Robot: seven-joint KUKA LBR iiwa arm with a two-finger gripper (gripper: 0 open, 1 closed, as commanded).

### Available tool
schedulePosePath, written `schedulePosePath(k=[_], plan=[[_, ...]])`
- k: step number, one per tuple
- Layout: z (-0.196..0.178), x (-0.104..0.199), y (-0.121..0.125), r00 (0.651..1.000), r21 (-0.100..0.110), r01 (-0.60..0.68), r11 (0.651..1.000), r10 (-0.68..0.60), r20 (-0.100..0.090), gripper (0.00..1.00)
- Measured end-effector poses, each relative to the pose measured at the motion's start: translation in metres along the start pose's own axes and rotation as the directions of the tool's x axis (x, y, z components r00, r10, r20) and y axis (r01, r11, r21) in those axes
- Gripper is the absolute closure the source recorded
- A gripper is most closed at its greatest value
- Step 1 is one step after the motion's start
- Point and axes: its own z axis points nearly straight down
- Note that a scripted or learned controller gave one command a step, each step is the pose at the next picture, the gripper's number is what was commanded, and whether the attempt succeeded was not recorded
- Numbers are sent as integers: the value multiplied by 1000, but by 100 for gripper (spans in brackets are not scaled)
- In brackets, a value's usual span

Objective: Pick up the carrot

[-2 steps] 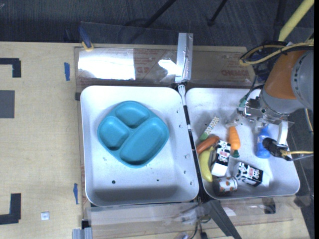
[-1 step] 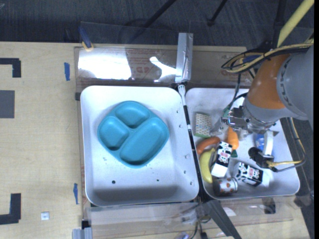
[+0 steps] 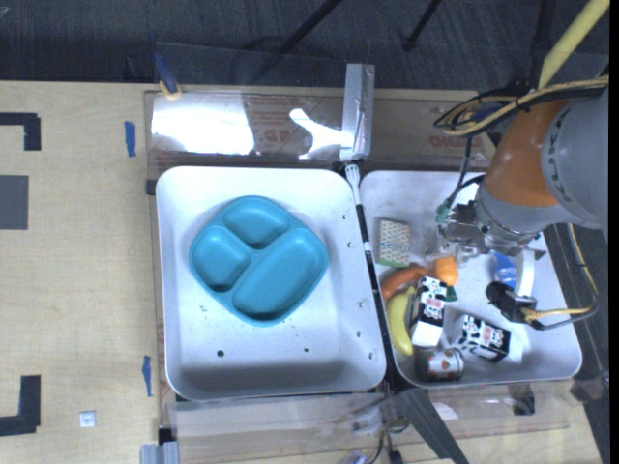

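End effector (image 3: pixel 462 247) poised low over right white bin (image 3: pixel 561 351), grip state impossible to tell. Small orange tapered carrot (image 3: pixel 401 280) lies near bin's left wall, beside yellow banana (image 3: pixel 399 322). Approach step; next: shift leftward, descend, close on carrot.

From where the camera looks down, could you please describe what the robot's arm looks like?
The arm is a thick, rounded grey cylinder with a broad orange band above the wrist. Black and yellow cables loop beside it, and a darker metallic gripper sits below.

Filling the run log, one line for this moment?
arm: over right bin | gripper: above carrot | carrot: in bin, beside banana
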Motion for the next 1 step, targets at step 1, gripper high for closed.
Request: schedulePosePath(k=[1], plan=[[-98,23,46,1000,8,14,1000,-14,1,100]])
